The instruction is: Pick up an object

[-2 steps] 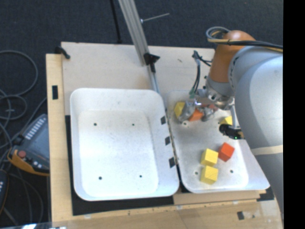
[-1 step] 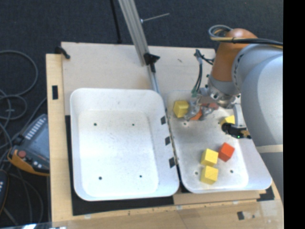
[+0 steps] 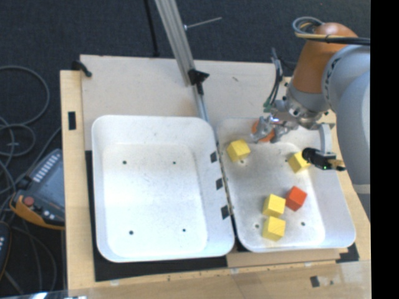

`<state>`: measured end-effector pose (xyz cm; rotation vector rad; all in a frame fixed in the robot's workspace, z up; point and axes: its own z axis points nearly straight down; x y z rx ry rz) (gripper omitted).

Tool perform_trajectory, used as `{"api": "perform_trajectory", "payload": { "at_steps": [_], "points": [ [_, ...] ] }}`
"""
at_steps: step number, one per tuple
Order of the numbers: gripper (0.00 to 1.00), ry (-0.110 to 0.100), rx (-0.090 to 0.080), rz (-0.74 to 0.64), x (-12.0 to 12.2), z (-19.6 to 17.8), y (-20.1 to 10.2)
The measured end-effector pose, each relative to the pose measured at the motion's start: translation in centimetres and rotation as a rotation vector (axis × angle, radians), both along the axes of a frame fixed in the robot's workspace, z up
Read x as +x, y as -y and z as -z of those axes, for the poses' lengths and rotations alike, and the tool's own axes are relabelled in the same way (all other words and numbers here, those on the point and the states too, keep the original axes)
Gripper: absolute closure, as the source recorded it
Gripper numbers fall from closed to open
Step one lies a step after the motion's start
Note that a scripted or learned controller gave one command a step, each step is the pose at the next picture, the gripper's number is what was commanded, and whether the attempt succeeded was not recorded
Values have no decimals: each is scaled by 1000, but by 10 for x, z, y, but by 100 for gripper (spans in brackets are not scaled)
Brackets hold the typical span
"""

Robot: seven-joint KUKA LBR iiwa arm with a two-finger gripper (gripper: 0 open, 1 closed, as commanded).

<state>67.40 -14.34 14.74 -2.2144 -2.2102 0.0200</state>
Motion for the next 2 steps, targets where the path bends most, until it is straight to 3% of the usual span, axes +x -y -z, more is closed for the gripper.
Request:
{"api": "perform_trajectory", "payload": {
  "at_steps": [2],
  "points": [
    [100, 11, -7, 1, 4, 28, -25]
  ]
}}
